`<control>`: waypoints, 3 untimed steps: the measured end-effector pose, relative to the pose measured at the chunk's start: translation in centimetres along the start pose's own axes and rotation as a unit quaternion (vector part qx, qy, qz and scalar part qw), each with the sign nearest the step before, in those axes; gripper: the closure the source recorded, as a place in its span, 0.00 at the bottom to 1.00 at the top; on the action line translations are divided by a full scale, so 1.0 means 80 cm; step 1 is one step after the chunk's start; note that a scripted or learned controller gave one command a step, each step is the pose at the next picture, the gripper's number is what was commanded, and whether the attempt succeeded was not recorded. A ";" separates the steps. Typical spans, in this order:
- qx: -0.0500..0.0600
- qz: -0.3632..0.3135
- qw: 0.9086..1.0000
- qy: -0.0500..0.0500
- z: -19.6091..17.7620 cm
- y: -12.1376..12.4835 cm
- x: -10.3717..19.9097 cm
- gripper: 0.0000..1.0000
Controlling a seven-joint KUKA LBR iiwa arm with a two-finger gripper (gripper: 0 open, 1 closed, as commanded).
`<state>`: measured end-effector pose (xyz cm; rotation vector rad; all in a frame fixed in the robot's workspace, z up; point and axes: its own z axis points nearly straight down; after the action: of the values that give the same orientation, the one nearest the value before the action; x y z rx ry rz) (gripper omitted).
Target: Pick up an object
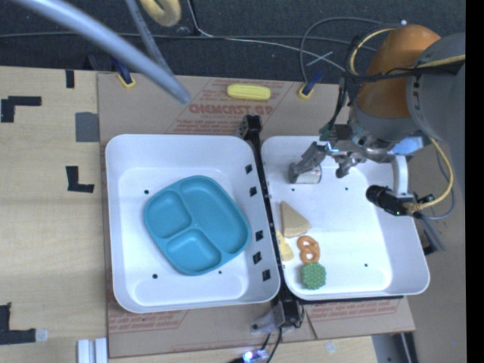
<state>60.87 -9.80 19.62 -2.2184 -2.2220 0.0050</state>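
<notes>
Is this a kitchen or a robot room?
Probably a robot test lab, not a kitchen: a robot arm reaches over two white bins, loose cables trail behind, and the food looks like toys.

Gripper [327,165] over right bin [393,278], fingers spread, nothing between; blue tray [197,224] in left bin [125,203]; snacks by divider.

The two shallow white plastic bins [121,225] are looking smooth and faintly glossy. The blue sectioned plastic tray [197,223] is showing a soft sheen. Beneath them, the flat brown cardboard sheet [219,108] is looking matt (printed in red), and the pale wooden bench top [45,225] is appearing smooth.
</notes>
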 end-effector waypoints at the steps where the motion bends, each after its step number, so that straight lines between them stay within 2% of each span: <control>1: 0.001 0.000 1.000 0.000 0.058 -0.009 -0.002 0.00; 2: 0.001 0.000 1.000 0.000 0.133 -0.004 -0.010 0.00; 3: 0.000 -0.001 1.000 0.000 0.116 -0.003 -0.009 1.00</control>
<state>60.61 -10.50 10.31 -2.2168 -2.2231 0.0043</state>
